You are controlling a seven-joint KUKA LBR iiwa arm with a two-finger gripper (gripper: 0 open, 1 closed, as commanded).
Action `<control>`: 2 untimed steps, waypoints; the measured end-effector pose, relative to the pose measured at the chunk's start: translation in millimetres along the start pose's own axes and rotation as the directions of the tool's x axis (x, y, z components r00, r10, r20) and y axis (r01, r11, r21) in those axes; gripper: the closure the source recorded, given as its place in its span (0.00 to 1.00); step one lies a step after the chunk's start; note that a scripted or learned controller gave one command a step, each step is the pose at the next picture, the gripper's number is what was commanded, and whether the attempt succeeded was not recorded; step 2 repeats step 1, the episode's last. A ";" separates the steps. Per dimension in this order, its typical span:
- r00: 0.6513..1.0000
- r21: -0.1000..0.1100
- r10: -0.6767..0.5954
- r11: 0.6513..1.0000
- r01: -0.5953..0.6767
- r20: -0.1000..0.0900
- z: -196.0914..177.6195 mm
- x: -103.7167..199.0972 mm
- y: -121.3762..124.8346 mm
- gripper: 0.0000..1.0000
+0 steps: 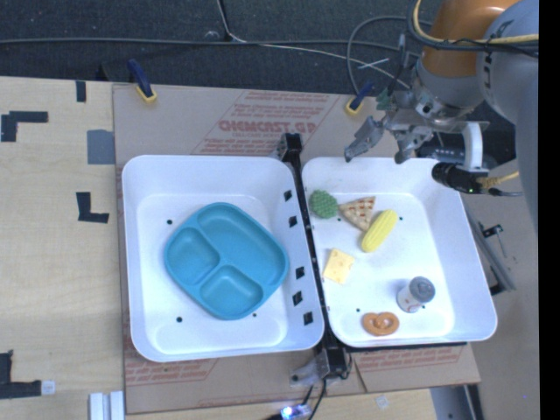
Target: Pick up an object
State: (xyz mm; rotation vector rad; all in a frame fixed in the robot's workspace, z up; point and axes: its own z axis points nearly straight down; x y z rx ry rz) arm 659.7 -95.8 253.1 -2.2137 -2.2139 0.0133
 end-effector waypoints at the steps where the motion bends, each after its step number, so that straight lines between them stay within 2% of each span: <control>1: 1.000 -0.011 -0.002 1.000 0.002 0.002 -6.6 0.1 1.7 0.00; 2: 1.000 -0.011 -0.002 1.000 0.002 0.002 -6.6 0.1 1.7 0.00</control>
